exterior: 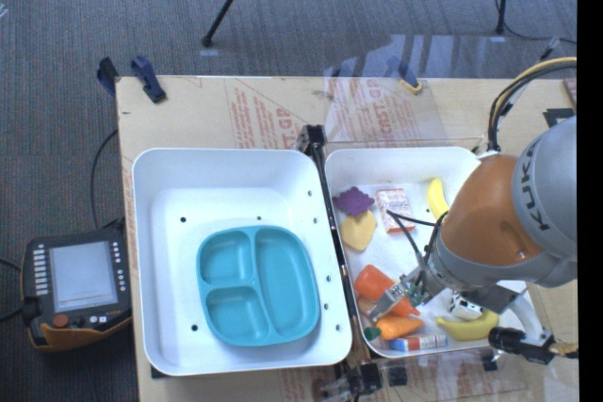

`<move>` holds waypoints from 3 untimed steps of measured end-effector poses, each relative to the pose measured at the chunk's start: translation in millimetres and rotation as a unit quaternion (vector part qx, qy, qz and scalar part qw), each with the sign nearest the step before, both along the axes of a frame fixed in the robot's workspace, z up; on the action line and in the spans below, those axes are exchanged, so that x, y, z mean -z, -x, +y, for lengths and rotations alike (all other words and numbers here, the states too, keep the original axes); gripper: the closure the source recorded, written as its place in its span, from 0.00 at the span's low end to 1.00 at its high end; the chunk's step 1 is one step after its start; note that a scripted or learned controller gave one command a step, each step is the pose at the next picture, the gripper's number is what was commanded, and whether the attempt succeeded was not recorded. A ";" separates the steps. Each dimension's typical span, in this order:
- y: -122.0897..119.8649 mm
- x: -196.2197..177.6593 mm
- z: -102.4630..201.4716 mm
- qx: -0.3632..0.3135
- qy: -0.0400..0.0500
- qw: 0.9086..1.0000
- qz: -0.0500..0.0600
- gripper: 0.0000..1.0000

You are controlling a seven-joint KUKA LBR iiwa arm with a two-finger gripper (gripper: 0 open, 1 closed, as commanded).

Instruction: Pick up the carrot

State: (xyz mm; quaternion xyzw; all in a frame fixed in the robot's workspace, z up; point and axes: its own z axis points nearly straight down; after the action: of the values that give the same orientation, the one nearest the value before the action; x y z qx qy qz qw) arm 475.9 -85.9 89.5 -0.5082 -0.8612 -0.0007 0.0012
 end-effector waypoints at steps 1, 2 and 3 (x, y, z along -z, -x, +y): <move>-2.9 -12.0 -0.8 -0.001 0.001 1.000 -0.004 1.00; -0.5 -97.7 61.2 0.194 0.001 0.981 0.001 1.00; -35.2 -133.6 157.8 0.250 0.001 0.968 0.002 1.00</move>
State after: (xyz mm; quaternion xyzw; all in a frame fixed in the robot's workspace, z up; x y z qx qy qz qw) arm 511.1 71.9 223.1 -0.7071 -0.7071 0.0005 0.0020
